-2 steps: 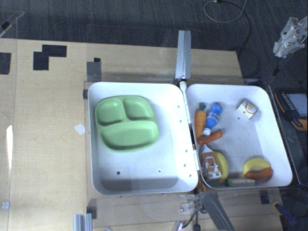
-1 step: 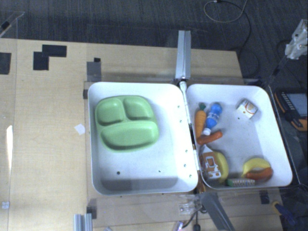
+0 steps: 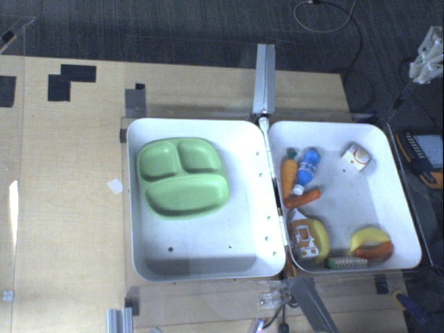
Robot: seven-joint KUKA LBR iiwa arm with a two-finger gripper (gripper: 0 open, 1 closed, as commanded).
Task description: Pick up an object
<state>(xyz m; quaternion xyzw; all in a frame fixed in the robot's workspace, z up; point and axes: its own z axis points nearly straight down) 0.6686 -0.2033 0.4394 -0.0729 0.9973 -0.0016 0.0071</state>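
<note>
Green divided plate (image 3: 183, 176) in left bin (image 3: 201, 266); toy foods in right bin (image 3: 388, 186)

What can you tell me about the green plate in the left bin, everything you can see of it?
The green plate is a light green divided tray, plastic by its look, with rounded corners and three compartments: two smaller ones on the far side and one long one on the near side. It lies flat and upright on the floor of the left bin, toward its far left part, slightly rotated. Nothing lies in it or touches it.

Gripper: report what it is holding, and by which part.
Nothing is seen held. The gripper sits at the view's upper right, away from both bins; the objects, such as the blue bottle, lie in the right bin.
</note>
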